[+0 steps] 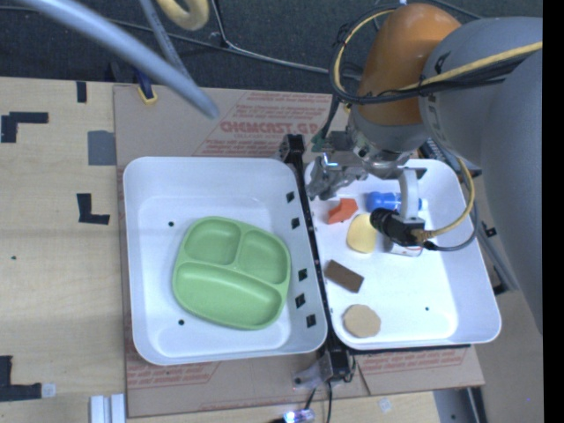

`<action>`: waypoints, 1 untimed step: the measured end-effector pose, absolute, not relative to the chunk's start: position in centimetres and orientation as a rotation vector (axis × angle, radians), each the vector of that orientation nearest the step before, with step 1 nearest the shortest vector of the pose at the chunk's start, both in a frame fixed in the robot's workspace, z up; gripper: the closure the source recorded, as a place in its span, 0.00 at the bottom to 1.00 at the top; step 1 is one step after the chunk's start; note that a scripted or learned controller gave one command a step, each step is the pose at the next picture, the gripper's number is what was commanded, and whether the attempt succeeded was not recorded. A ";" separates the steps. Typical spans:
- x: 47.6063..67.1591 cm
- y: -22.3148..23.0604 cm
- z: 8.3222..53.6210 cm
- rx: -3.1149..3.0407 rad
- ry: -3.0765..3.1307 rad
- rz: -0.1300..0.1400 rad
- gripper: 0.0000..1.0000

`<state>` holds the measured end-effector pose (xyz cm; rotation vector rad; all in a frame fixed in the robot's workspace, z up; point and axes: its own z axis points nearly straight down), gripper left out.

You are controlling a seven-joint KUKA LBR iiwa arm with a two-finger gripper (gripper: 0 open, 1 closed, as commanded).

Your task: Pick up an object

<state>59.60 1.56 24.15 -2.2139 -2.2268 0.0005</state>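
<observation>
We record 2 shallow white bins side by side at the centre of the frame, set on a brown cardboard sheet (pixel 264 117) over a wooden bench (pixel 53 236). The left bin (pixel 145 183) holds 1 green divided plate (pixel 233 272), lying flat and slightly toward the lower middle of that bin. The right bin (pixel 458 311) holds 5 small items: an orange block (pixel 343 210) in its upper left part, a blue object (pixel 382 201) just to the right of that and partly covered by the arm's hardware, a pale yellow rounded piece (pixel 361 234) just below the 2, a dark brown bar (pixel 345 277) lower down near the divider between the bins, and a tan round disc (pixel 361 322) near the bin's lower edge. The arm enters from the upper right of the frame, its orange band (pixel 401 51) above the wrist, and the gripper (pixel 330 179) hangs over the upper left corner of the right bin, just above the orange block. We cannot tell how it is set, nor whether it has hold of anything; the view from above hides that. A grey pole (pixel 106 38) crosses the upper left of the frame.
</observation>
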 end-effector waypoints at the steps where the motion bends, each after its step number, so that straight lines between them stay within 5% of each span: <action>1: 59.4 7.3 22.5 -2.212 -2.226 0.003 1.00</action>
